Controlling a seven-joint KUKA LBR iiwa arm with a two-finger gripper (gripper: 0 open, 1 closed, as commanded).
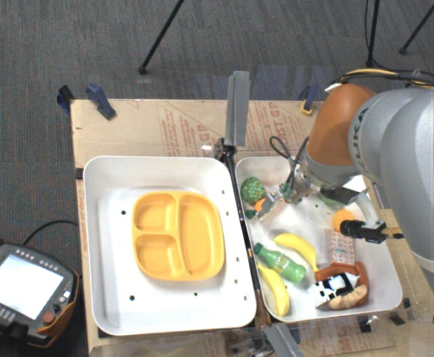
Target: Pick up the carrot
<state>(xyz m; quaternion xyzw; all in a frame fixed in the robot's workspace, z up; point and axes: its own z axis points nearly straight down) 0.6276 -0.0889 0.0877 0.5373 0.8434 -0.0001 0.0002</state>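
Observation:
The carrot [257, 204] lies at the left edge of the right bin [384, 274], close to the divider. A short orange piece of it shows below a leafy green top [252, 189]. My gripper [275, 198] is down in the bin right beside the carrot's orange end, touching or nearly touching it and covering part of it. The arm's orange band and grey body rise up to the right behind it.
The right bin also holds two bananas [296, 248] [276, 290], a green bottle [282, 262], an orange [344, 220], a red box [342, 248] and a pastry [348, 297]. A yellow divided plate [178, 236] sits in the left bin [98, 199].

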